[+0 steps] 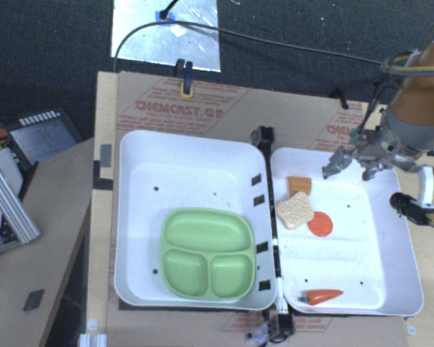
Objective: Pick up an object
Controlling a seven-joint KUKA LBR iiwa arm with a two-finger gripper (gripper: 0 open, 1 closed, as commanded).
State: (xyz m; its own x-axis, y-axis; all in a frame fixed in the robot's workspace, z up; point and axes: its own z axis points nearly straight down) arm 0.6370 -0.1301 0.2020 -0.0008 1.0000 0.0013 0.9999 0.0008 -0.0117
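End effector (354, 166): positioned over the far edge of the right bin (398, 251), fingers spread apart, nothing between them. Right bin contents: a slice of toast (295, 210) at the left centre, touching a red disc (320, 225) on its right; a small tan square piece (299, 185) just behind the toast; a carrot (322, 295) lying near the front wall, well apart from the others. Left bin (142, 171): a green three-compartment tray (208, 253) toward the front. Both bins rest on the counter (207, 108).
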